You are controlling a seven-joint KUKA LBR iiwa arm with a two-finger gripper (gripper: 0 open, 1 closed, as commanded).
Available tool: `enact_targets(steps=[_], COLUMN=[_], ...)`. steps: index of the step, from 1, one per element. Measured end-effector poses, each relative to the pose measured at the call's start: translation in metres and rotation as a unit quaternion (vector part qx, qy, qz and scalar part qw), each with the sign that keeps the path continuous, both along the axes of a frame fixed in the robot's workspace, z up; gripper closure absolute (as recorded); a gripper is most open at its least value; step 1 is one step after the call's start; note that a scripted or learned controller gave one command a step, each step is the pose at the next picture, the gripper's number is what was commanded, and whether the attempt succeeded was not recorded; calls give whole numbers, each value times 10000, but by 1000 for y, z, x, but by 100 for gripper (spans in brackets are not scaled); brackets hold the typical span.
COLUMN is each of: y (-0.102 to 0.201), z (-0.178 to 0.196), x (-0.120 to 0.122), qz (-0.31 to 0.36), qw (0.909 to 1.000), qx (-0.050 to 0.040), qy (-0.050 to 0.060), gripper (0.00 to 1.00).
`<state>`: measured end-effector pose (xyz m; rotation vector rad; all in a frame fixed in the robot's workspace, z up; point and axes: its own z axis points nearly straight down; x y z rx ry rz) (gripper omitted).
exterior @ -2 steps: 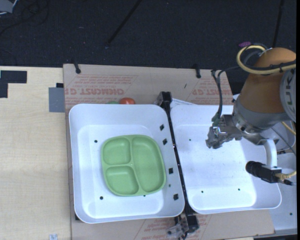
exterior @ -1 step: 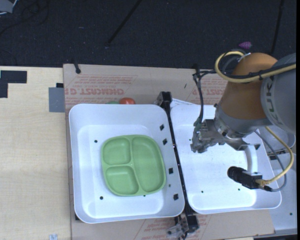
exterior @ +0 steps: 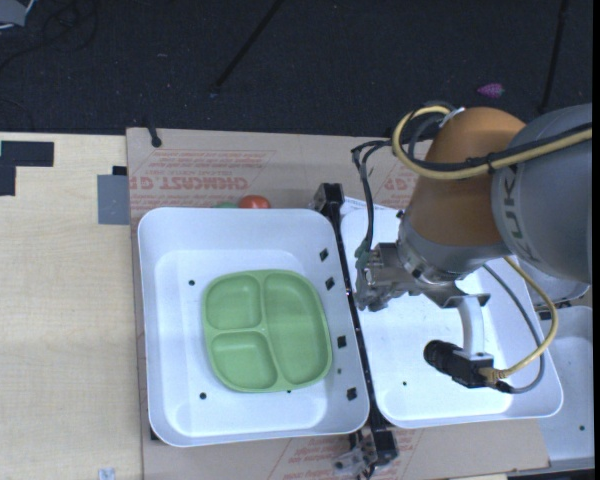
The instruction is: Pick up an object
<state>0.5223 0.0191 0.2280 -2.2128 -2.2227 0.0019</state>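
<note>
A pale green divided plate [exterior: 267,329] with three compartments lies flat in the left white bin [exterior: 170,268]. My gripper [exterior: 375,286] hangs low over the left side of the right white bin [exterior: 420,398], close to the divider between the bins. The arm's bulky grey and orange wrist covers the bin area behind it. No object shows between or below the gripper. The plate lies to the left of the gripper, across the divider, untouched.
A small red-orange thing [exterior: 254,203] peeks over the far rim of the left bin. Black clips [exterior: 332,200] hold the ridge between the two bins. The bins rest on a cardboard sheet [exterior: 210,173], with pale bench to the left.
</note>
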Motion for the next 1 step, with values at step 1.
enact_targets(steps=[1], y=[61], z=[-1], x=[-1], qz=[6], qw=[10000], qx=[-3], qy=[-1], gripper=[100])
